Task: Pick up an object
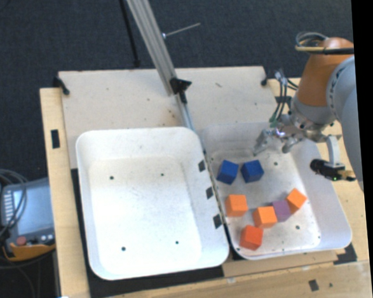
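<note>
Several small blocks lie in the right bin [328, 221]. Two blue cubes [227, 171] [252, 170] sit side by side near its upper left. Below them are an orange cube [236, 204], another orange cube [264, 216], a purple block [282, 210], an orange block [296, 199] and a red-orange block [251, 237]. My gripper [275, 140] hangs over the bin's far edge, up and right of the blue cubes, its fingers spread open with nothing between them.
The left bin [145, 199] lies beside the right one. A slanted aluminium post [157, 48] rises from the bench behind the bins. A monitor and cables [22, 217] sit off the bench's left edge.
</note>
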